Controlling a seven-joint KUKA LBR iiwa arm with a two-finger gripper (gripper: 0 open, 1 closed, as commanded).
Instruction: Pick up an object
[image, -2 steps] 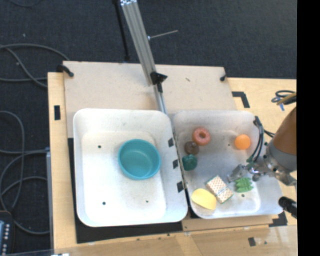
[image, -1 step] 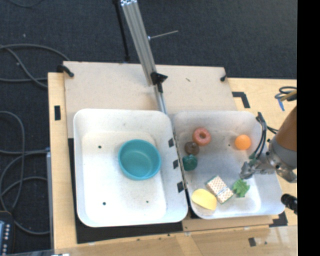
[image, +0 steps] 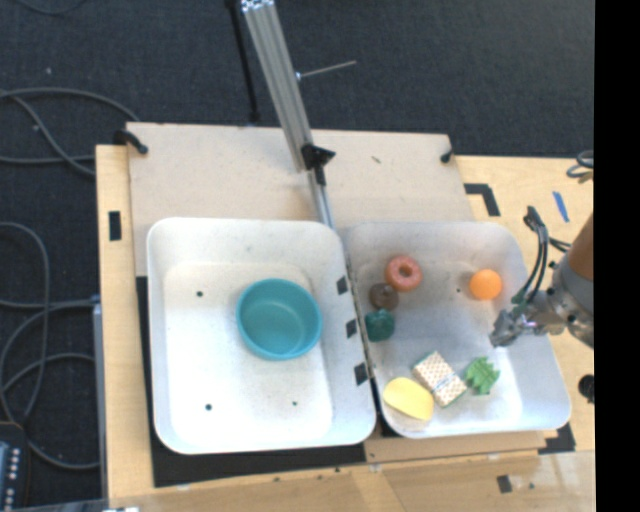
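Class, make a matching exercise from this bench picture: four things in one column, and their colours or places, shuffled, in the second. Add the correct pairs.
Things:
1. bowl
2. ball
3. ring
4. gripper

Descriptions:
A. pink, in the right bin
B. at the right bin's right edge
C. teal, in the left bin
D. orange, in the right bin

Pairs: 1-C, 2-D, 3-A, 4-B

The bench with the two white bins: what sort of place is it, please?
Probably a robotics lab test cell, not a home. Two shallow white plastic bins sit on a plywood bench, a slanted aluminium pole rises behind, and loose black cables lie on the dark carpet.
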